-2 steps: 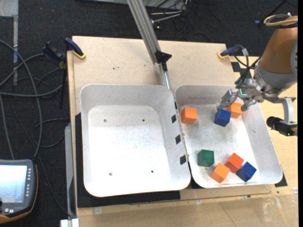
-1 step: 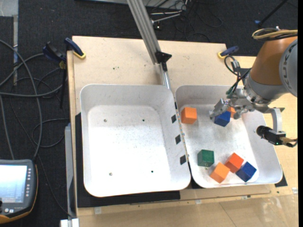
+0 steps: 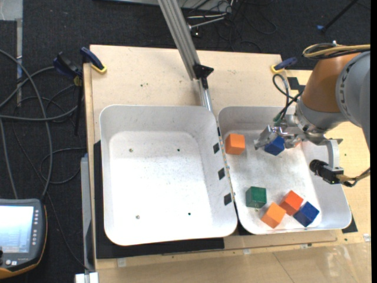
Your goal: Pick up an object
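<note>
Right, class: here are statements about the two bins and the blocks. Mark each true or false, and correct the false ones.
1. The pincer has a blue block at its tip. True.
2. The green block lies in the left bin. False: it lies in the right bin.
3. An orange block sits alone near the right bin's upper left. True.
4. Every block in the right bin is blue. False: orange and green ones lie there too.

Blue block (image 3: 274, 147) between the gripper's (image 3: 270, 140) fingers, above the right bin (image 3: 336, 214)
</note>
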`<state>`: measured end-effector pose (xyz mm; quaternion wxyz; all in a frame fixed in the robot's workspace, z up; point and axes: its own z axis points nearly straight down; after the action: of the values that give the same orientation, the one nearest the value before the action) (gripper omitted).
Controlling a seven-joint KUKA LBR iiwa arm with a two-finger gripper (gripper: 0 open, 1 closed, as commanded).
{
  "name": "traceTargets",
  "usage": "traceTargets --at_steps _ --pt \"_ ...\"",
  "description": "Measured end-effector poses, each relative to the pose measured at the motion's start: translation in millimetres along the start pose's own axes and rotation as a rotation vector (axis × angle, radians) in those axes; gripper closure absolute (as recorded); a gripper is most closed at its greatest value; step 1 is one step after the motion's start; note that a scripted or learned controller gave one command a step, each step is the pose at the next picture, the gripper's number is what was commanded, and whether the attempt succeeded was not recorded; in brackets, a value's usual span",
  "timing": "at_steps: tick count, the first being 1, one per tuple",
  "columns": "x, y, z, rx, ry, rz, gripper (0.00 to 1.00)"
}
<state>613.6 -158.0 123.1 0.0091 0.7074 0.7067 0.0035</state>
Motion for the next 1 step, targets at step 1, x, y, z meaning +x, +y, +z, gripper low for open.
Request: traceTargets --at_steps 1 --pt "-1.2 3.0 3.9 -0.006 -0.002 -0.001 0.0"
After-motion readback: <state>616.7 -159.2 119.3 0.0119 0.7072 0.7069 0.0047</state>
